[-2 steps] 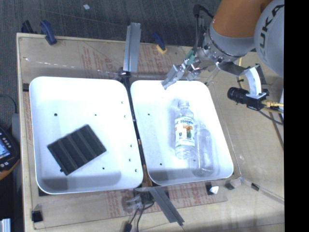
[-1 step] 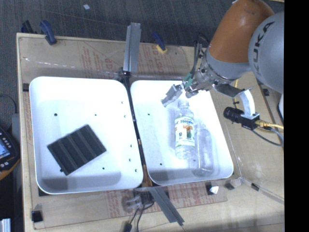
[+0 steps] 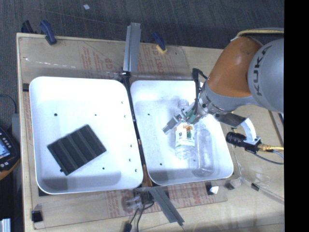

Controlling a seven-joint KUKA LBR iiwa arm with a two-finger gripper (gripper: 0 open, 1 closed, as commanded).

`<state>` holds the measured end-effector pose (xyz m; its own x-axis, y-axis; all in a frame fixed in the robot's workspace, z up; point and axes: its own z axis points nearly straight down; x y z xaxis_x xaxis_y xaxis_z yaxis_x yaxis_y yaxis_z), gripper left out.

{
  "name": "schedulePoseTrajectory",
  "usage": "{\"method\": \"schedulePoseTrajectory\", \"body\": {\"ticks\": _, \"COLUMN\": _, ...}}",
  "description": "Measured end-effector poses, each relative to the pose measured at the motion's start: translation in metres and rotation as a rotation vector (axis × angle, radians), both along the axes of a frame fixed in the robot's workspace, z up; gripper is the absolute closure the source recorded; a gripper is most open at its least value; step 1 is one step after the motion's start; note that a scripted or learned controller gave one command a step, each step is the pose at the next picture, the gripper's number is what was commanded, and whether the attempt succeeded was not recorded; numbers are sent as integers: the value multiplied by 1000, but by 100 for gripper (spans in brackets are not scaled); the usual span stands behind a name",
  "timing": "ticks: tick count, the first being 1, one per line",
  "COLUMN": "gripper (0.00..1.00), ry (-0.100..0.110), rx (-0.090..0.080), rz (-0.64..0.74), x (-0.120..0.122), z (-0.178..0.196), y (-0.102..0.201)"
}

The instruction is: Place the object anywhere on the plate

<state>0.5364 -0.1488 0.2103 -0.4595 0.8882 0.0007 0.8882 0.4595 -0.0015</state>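
hand (image 3: pixel 182 118) over the right bin (image 3: pixel 154 163)
it sits low above a clear bottle (image 3: pixel 186 138); its grip cannot be told. dark ridged plate (image 3: pixel 76 149) lies in the left bin (image 3: pixel 43 93).

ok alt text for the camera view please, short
A grey and orange robot arm's two-finger gripper reaches from the right over clear plastic bottles lying in the right shallow white bin. The left white bin holds a dark ridged rectangular plate.

one fixed camera looks down at a slant on my worktop (image 3: pixel 34 57), both bins in frame, my arm (image 3: pixel 241 76) entering at right.
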Motion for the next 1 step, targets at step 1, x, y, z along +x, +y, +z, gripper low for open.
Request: {"method": "schedulePoseTrajectory", "body": {"ticks": 1, "gripper": 0, "ry": 1, "rx": 1, "rz": 198, "x": -59, "z": -25, "y": -16}}
